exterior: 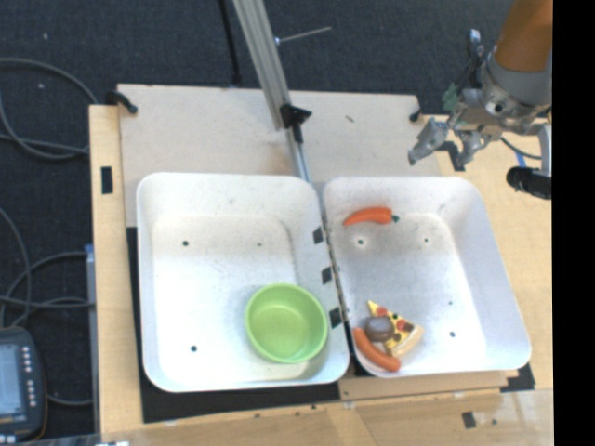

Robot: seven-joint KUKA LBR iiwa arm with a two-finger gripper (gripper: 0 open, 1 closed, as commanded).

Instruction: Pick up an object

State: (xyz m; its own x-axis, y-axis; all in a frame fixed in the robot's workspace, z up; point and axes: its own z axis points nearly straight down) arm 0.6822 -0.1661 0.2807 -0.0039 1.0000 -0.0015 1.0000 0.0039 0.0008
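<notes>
An orange chili-like toy (369, 216) lies near the back wall of the right bin (483, 277). In that bin's front left corner sit a pizza slice toy (402, 334), a red sausage (376, 350) and a small grey-brown piece (378, 325), all touching. A light green bowl (286, 321) stands upright at the front right of the left bin (186, 249). My gripper (442, 149) hovers above the bench behind the right bin's back rim, its fingers spread open with nothing between them, well away from all the objects.
An aluminium post (265, 54) rises at a slant from the bench behind the seam between the bins. Cables lie on the dark floor to the left. A small screen device (19, 379) sits at the bottom left.
</notes>
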